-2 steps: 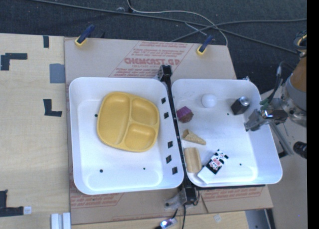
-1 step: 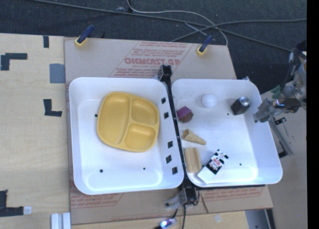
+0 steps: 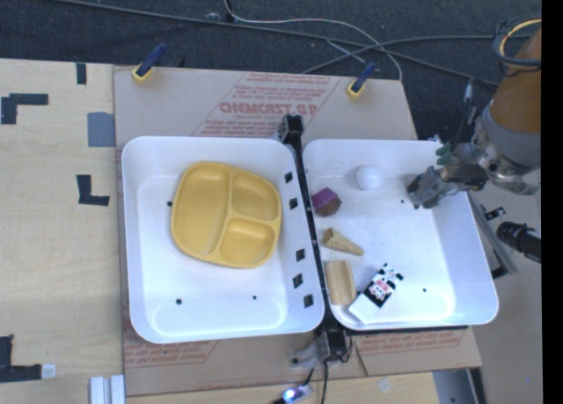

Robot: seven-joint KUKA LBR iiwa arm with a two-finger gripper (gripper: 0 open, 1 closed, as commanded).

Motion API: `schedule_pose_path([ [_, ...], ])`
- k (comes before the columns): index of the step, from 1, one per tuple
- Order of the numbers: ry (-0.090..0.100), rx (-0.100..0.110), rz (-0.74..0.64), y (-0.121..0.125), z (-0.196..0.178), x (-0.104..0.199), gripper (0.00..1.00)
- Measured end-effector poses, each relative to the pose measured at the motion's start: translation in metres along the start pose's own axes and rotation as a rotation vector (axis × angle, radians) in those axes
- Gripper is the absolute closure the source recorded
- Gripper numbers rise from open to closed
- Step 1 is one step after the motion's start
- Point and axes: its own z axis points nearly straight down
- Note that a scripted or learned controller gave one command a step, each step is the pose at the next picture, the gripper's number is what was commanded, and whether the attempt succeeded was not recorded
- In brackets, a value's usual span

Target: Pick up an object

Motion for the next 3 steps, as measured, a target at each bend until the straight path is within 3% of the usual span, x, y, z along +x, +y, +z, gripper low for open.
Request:
schedule_pose_path([
  [3,-0.001,-0.001,0.001,0.072,0.037,0.141,1.0],
])
